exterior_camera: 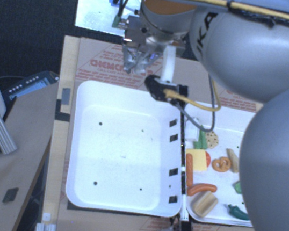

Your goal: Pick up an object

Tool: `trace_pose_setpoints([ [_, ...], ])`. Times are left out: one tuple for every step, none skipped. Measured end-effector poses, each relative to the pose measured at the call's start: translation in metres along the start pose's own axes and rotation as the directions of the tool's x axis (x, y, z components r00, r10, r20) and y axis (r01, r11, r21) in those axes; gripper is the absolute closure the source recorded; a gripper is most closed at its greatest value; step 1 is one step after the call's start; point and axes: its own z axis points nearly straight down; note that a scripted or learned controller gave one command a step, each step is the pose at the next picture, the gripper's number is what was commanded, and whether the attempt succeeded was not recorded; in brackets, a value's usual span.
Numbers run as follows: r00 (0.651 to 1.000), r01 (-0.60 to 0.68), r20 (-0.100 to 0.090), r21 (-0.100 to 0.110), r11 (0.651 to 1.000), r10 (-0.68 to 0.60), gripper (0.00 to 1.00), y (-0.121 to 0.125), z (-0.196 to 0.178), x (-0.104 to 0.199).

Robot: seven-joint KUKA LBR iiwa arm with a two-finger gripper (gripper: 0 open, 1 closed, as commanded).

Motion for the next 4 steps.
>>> trace_pose_setpoints([
  [1.0,0.001,-0.005,-0.018,1.0,-0.001,1.0,0.031,-0.008,0.0],
  [1.0,0.005,-0.01,-0.03,1.0,-0.006,1.0,0.027,-0.139,0.0],
  [1.0,0.005,-0.006,-0.02,1.0,-0.006,1.0,0.027,-0.172,0.0],
  [1.0,0.0,0.0,0.002,1.0,0.0,1.0,0.0,-0.01,0.0],
])
